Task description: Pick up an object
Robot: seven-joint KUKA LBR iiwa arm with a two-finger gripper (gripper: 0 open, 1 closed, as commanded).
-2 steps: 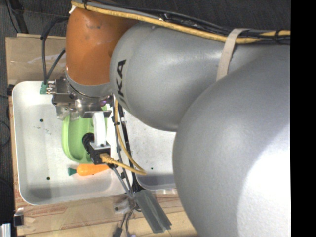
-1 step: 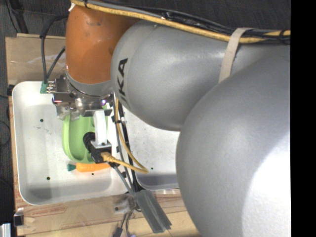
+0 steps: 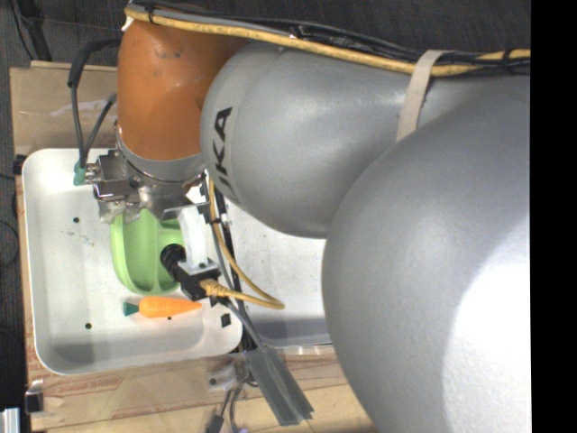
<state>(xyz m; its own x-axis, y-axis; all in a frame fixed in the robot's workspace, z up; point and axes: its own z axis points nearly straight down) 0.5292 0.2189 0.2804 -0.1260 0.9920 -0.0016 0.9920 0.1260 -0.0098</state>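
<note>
The big grey arm (image 3: 424, 206) is nearest to the camera and takes up most of the right side. It reaches in from the right toward the left. A pale strap goes around it near the top, and black and yellow cables (image 3: 306, 39) run along its top edge. Just under the arm, at the bottom, you can see a bit of the wooden table (image 3: 135, 395) and some dark grey strips lying on it. Above that is the left white bin (image 3: 54, 269), which is shallow with round corners. Near its front wall lies a little toy carrot (image 3: 162, 308). It is orange with a small green end, and it lies flat, with the green end to the left. Just behind the carrot is a light green thing (image 3: 135, 251) with a round shape, like a cup or bowl, but part of it is hidden, so I cannot say just what it is. A black plug with a yellow cable (image 3: 243, 294) hangs just to the right of the carrot. The gripper (image 3: 126, 192) is right over the green thing, low in the bin. The wrist and its metal parts cover it from above, so I cannot tell how it stands or if it holds anything. Above the gripper is the wide orange band (image 3: 162, 79) of the arm. A small piece of the right bin (image 3: 279, 260) peeks out under the arm. Farthest away, at the top, is a dark floor.
</note>
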